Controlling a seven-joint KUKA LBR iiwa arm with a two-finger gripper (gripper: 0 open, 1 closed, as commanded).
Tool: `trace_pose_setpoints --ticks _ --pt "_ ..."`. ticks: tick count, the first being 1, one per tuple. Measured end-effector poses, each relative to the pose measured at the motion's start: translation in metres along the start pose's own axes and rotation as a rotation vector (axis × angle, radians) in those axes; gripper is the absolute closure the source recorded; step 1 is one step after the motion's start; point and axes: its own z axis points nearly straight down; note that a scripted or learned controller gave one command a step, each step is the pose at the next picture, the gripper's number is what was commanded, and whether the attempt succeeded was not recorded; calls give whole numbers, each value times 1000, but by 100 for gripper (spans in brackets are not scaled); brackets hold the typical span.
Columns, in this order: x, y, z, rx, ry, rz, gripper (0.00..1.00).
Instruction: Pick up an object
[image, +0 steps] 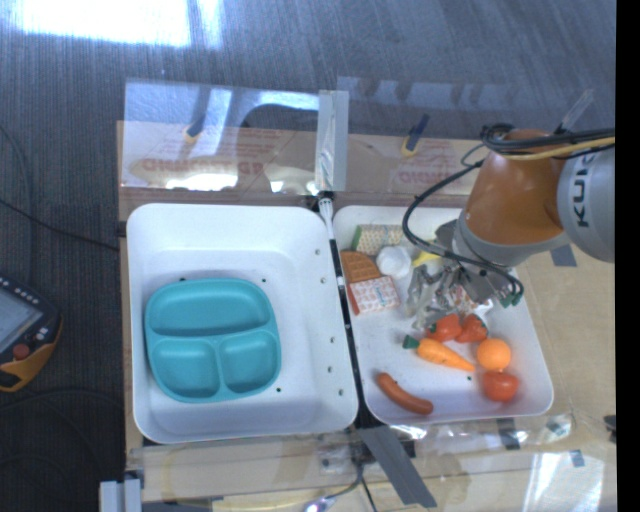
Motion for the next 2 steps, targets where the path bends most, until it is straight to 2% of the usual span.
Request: trace_pose_setpoints --ticks 1,2 --pt "-7 32 25 5 -10 305 100" --pt "-8 32 26 6 -13 305 0"
